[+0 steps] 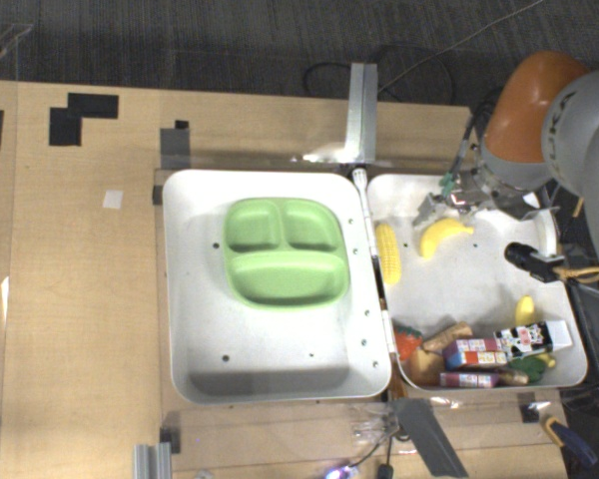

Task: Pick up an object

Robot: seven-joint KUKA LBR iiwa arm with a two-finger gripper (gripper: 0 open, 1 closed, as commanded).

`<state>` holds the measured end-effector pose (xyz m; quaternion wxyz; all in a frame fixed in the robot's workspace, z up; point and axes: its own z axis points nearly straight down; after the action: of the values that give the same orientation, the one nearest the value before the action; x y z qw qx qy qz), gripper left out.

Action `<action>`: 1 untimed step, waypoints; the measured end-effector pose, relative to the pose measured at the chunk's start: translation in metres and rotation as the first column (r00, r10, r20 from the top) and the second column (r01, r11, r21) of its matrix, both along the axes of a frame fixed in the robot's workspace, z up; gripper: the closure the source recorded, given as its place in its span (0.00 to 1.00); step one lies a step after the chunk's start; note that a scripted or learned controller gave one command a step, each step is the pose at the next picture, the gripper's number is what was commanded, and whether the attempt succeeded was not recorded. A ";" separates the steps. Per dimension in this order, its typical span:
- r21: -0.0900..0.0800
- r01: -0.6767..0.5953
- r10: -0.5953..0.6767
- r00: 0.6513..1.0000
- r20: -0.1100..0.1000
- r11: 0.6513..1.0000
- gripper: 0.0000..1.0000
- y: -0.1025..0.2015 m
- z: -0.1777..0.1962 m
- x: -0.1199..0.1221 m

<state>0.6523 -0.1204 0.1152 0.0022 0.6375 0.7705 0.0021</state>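
"Pale wooden bench (80,317), dark carpet beyond its far edge, two white bins side by side. What's in them?"

"Camera view: the left bin (180,267) carries a green divided plate (285,250) in its middle. The right bin (479,297) has a corn cob (387,252) along its left wall, a banana (442,236) near its far edge, and a heap along its near edge."

"And the arm?"

"The gripper (451,200) hangs low at the right bin's far edge, just beside the banana's upper end. Whether it stands apart or together, I cannot tell. Nothing shows as held."

"So which step?"

"The approach, I'd judge, with the banana the likeliest pick. The next move calls for centring over its curved body, then descending and closing. A grab at the tip could let it slip."

"Any writing?"

"A cow-patterned carton (527,338) and a printed box (476,351) sit in the heap, but their print is too small to read."
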 end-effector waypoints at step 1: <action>-0.009 -0.147 0.147 0.989 0.018 0.989 0.00 0.010 -0.020 -0.021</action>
<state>0.6312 -0.1103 0.0951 0.0120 0.5787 0.8154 0.0053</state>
